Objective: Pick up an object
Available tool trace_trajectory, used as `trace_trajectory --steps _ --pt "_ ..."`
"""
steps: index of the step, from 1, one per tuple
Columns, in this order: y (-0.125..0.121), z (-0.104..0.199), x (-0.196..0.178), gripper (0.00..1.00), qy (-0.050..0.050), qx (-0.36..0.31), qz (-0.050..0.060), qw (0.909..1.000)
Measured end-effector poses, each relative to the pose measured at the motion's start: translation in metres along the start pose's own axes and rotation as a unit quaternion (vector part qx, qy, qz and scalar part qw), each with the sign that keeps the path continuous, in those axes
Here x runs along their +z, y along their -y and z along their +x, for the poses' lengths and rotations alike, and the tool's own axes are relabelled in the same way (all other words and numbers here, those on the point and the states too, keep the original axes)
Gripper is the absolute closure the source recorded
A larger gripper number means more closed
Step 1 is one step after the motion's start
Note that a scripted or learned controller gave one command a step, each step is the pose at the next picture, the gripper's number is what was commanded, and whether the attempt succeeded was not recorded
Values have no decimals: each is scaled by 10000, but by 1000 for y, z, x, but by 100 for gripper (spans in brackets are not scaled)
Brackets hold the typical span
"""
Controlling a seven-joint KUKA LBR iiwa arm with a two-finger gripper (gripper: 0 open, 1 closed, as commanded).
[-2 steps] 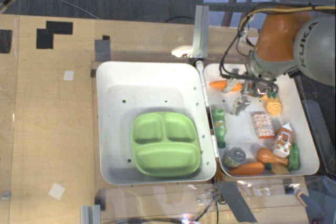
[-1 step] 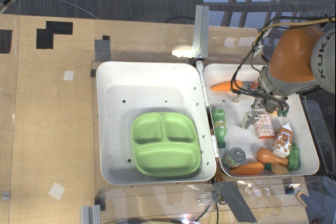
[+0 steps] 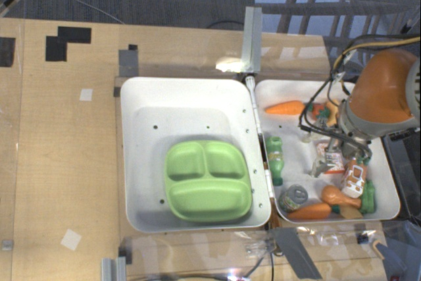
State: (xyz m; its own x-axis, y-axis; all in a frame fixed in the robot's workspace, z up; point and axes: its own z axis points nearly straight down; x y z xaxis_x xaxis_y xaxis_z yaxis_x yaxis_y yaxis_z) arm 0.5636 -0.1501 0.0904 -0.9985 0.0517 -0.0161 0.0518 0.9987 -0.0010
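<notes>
1. Plate (image 3: 207,179), green and three-sectioned, is seen lying flat in the left bin (image 3: 141,141). It is judged stiff, light plastic; its low rim offers little to pinch, so it is a poor target.
2. In the right bin (image 3: 289,92), along the left wall, a green bottle (image 3: 274,158) is laid lengthwise. It is judged light, rigid and smooth; a grip across its round body could slip, so the middle would be taken squarely.
3. Below it a grey tin (image 3: 294,196) is seen near the front wall, touching an orange toy (image 3: 309,211). The tin is judged hard and slick.
4. At the back of the bin a carrot (image 3: 285,108) is laid by itself, well apart from the pile. It is judged a light toy, stiff and tapered; the thick middle is the likely hold.
5. The gripper (image 3: 335,154) is held low over the bin's right half, above a small pale packet (image 3: 329,160). Whether its fingers are spread or closed cannot be told, and nothing is shown to be grasped.
6. Just right of it a white carton (image 3: 355,179) is propped on an orange piece (image 3: 337,195), with a green piece (image 3: 368,197) against the right wall. These crowded things are judged light and apt to shift when one is touched.
</notes>
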Motion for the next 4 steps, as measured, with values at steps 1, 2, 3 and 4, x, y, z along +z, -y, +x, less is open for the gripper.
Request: trace_trajectory --steps 1,2,3,4 --pt "-28 -81 2 0 -207 619 20 9979" --pt "-29 -28 1 0 -10 794 1 9968" --pt "-31 -33 -14 100 90 765 2 9970" --pt "-39 -24 -1 100 31 -1307 3 9914"
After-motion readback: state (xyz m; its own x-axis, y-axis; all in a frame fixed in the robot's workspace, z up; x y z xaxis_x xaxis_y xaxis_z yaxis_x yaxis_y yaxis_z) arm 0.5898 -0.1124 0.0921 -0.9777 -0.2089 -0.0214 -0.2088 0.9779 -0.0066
